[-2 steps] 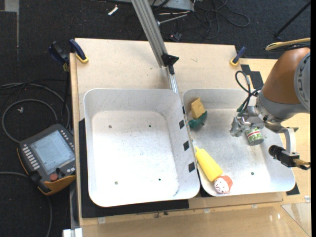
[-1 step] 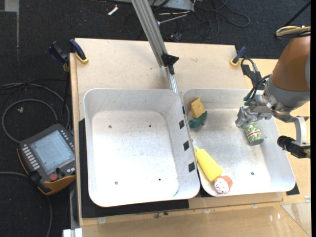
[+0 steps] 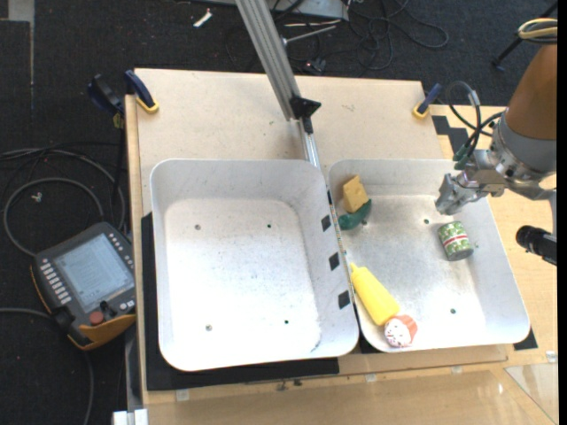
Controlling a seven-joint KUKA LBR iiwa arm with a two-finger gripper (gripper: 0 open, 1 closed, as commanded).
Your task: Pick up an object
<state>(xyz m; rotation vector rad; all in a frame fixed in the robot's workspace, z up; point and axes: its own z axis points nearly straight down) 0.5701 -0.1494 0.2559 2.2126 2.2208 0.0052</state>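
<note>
The arm reaches in from the right, its claw (image 3: 449,195) hanging over the far part of the right bin (image 3: 496,273); whether the claw is spread or pressed together I cannot tell. Just near of it lies a small green can (image 3: 455,240) on the bin floor. Along the bin's left side sit a yellow block (image 3: 355,192) on a green piece (image 3: 353,219), and nearer, a yellow cylinder (image 3: 373,295) beside a red-and-white piece (image 3: 400,330). The left bin (image 3: 177,184) adjoins on the desk (image 3: 221,113).
</note>
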